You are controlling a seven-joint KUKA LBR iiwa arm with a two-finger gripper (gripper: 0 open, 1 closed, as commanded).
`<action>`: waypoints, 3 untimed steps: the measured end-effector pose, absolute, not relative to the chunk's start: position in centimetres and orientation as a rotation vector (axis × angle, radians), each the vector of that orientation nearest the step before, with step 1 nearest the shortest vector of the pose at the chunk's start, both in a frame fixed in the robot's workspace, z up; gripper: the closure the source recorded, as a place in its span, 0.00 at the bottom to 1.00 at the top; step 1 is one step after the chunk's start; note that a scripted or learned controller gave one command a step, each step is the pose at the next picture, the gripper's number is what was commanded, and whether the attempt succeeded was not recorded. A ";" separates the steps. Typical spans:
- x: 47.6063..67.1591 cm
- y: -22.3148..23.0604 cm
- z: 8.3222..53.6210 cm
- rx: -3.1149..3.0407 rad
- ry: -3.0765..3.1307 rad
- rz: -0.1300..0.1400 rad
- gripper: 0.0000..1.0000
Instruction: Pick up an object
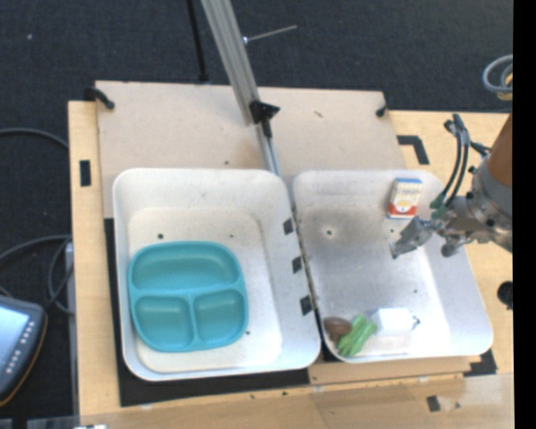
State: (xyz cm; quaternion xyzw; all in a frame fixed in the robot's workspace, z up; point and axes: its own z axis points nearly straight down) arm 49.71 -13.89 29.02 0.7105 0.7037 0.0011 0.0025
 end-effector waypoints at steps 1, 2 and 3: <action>49.8 -14.0 30.1 2.226 2.203 0.007 1.00; 54.6 -6.0 19.6 2.217 2.233 -0.004 1.00; 54.2 0.3 20.1 2.214 2.232 0.003 1.00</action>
